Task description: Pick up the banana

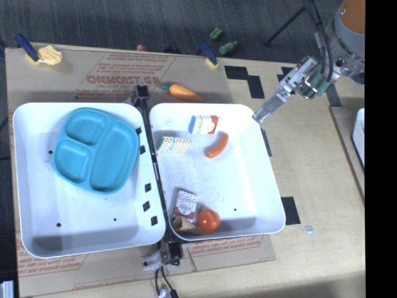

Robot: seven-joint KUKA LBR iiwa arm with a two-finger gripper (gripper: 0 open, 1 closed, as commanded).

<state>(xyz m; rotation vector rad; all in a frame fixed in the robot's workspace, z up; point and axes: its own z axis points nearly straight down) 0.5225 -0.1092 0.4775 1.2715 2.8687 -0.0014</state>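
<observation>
My gripper (260,114) hangs at the upper right, its tip over the far right corner of the right bin (263,185). It touches none of the objects. In that bin lie a red sausage (216,145), a red tomato (209,219), a small white and red carton (203,124), a green-and-white packet (174,144) and a snack wrapper (185,205). A small yellow object (50,56) rests on the cardboard at the far left, outside both bins; whether it is a banana is unclear.
A blue divided plate (96,149) fills much of the left bin (37,228). An orange carrot (182,92) lies on the cardboard just behind the right bin. Blue clamps (207,51) hold the cardboard's back edge.
</observation>
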